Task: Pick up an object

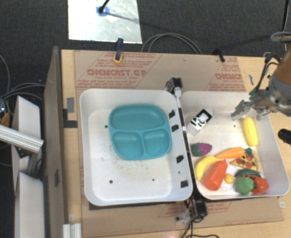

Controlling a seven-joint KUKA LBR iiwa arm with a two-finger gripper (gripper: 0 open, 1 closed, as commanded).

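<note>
While the arm reaches in from the right, its tool hangs over the far part of the right bin, and its two fingers stand spread apart with nothing between them. A yellow corn cob lies just below the tool on the bin floor, apart from the fingers. Near the divider rests a small black-and-white box, and below it a purple toy. Toward the near edge of the same bin sit a banana, a red bottle-shaped toy, a carrot, a pizza slice, a green ball and a red toy, crowded close together. In the left bin lies a teal divided tray. Both bins rest on a cardboard-covered surface.
</note>
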